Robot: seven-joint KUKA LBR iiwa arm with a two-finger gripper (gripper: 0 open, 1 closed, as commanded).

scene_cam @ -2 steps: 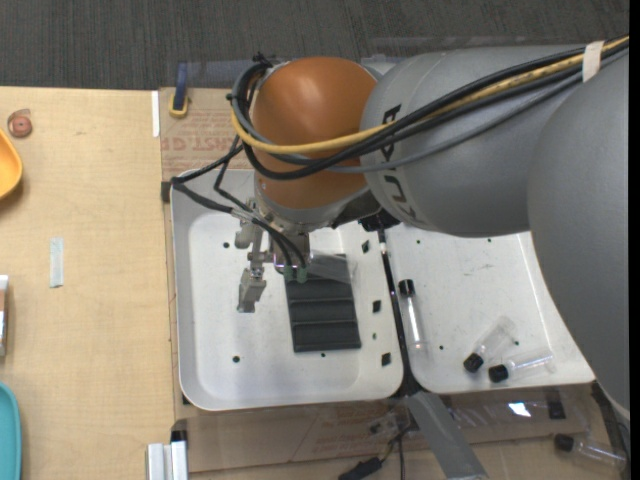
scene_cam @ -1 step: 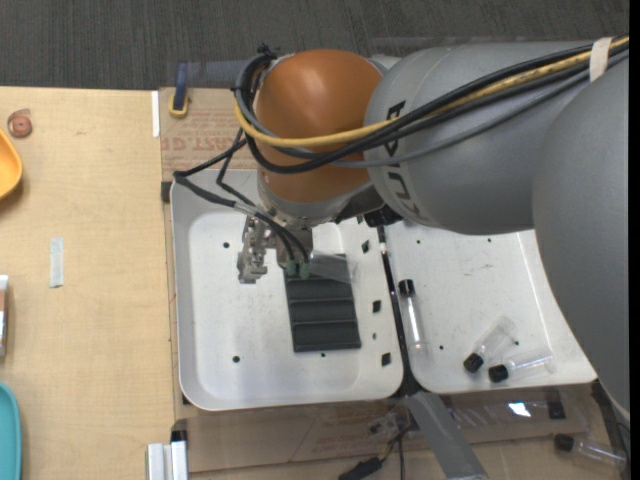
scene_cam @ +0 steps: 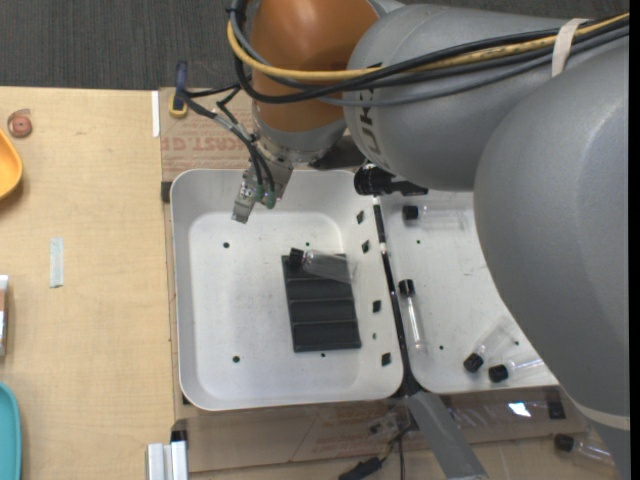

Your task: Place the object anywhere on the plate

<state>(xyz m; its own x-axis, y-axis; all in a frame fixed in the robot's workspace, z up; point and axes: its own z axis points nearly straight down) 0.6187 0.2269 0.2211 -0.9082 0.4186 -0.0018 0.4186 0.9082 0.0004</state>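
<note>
Big grey robot arm point(scene_cam: 520, 168) hangs over both bins, and I cannot tell if its gripper point(scene_cam: 250, 196) is open or closed. One small clear plastic tube point(scene_cam: 326, 263) lies on the black ribbed plate point(scene_cam: 322, 313) in the left white bin point(scene_cam: 200, 298).

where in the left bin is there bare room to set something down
The left bin has bare floor along its left wall beside the black ribbed plate, and a strip along the front rim below it. The plate's far end is crowded: a small clear tube lies there, and the gripper hangs over the far left corner.
</note>
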